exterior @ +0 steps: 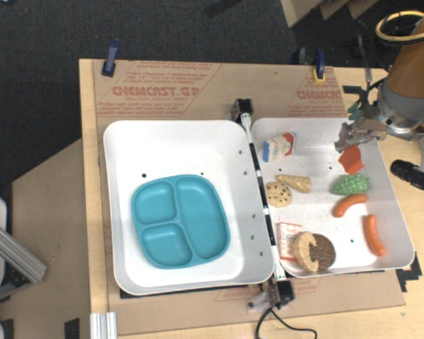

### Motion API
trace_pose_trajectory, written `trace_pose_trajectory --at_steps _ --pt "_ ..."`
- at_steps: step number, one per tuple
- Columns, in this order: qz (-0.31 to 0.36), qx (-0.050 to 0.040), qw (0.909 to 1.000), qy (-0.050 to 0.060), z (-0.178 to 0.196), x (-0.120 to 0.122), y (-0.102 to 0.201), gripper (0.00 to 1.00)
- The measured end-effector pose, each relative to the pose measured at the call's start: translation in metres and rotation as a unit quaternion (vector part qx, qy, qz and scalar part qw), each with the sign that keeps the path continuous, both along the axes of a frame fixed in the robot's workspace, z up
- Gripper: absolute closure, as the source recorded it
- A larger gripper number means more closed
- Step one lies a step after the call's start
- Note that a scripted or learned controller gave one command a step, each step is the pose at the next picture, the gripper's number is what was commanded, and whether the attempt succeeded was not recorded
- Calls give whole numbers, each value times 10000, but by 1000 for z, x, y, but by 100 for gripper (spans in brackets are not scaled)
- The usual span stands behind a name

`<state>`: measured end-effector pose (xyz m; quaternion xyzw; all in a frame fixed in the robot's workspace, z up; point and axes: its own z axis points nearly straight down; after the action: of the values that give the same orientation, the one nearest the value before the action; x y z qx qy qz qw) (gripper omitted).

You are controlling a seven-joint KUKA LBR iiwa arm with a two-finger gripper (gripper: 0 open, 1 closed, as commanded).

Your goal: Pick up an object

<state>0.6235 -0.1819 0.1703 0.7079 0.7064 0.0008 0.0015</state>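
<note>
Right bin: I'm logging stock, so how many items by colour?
In the right bin:
Orange-red: 3, a wedge and two sausages
Green: 1, grapes
Tan or brown: 3
White with print: 2
Total: 9

A flat red wedge-shaped piece (351, 159) is lying tilted in the right bin (318, 129), just above the green bumpy cluster (350, 184).

The arm (410, 83) has an orange band above a grey rounded wrist. Below it sits a grey metal gripper (353, 138), with thin dark cables alongside.
</note>
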Motion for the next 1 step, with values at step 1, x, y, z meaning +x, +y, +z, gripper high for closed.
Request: trace_pose_trajectory --at_steps 1 --pt "49 24 10000 8 53 -35 83 100"
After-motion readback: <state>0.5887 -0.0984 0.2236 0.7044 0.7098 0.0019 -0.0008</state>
